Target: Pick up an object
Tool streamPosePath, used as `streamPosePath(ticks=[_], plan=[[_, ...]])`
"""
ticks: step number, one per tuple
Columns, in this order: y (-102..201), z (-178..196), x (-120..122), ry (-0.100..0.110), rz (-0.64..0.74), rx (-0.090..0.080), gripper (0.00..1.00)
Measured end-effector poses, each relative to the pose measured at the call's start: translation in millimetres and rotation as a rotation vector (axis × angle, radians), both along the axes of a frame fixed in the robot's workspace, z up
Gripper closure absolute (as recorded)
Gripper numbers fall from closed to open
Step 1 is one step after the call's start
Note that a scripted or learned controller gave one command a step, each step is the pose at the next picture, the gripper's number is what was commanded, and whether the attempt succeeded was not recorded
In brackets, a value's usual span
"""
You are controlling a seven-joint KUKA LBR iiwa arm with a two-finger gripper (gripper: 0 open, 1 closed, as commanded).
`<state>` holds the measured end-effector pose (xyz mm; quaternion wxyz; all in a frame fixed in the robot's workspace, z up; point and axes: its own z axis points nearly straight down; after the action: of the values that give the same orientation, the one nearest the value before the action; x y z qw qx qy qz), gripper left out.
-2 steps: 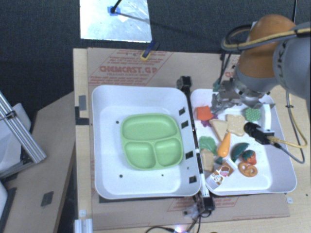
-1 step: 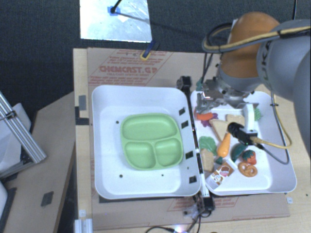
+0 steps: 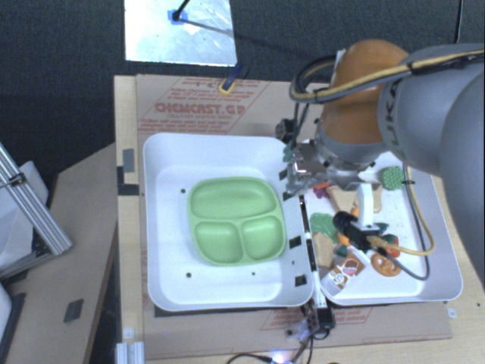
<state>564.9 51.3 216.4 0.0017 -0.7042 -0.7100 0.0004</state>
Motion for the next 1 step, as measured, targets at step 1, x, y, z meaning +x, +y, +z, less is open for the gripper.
streamPosePath(ticks=[1], plan=[[-2.8, 17.6, 5.3, -0.005, -0.003, -0.001, 1.0]])
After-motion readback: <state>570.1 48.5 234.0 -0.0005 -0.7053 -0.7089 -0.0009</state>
